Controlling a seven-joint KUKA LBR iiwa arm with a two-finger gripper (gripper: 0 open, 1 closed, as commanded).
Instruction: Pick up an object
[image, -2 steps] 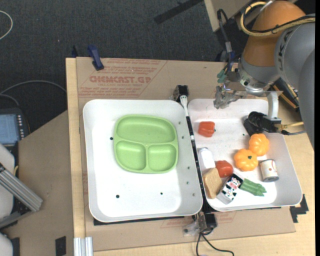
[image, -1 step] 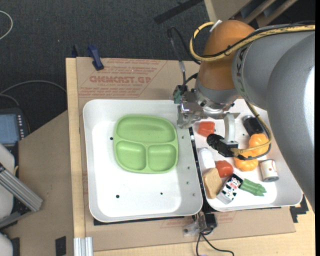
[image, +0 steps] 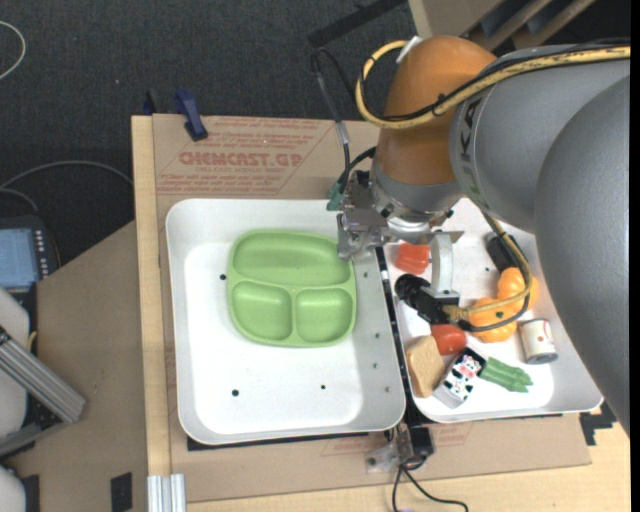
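Surface (image: 250, 150): brown board carrying two white bins, with a blue clip (image: 190, 115) at its far left edge. Left bin (image: 200, 330): one green divided plate (image: 290, 290) lying flat towards the far side, the near floor bare. My claw (image: 357, 240) hangs over the plate's far right corner, just beside the wall where the bins meet. I cannot tell whether it is apart or together, and I see nothing held in it. Right bin (image: 565, 385): the loose objects lie crowded here, partly under my arm. A red-orange piece (image: 412, 257) sits nearest the claw. Towards the near side are a bread slice (image: 424, 365), a red block (image: 449, 338) and a cow-patterned carton (image: 460, 378), set close together. Then come a green vegetable (image: 505, 375), an orange toy (image: 497, 305) and a small can (image: 538, 341).
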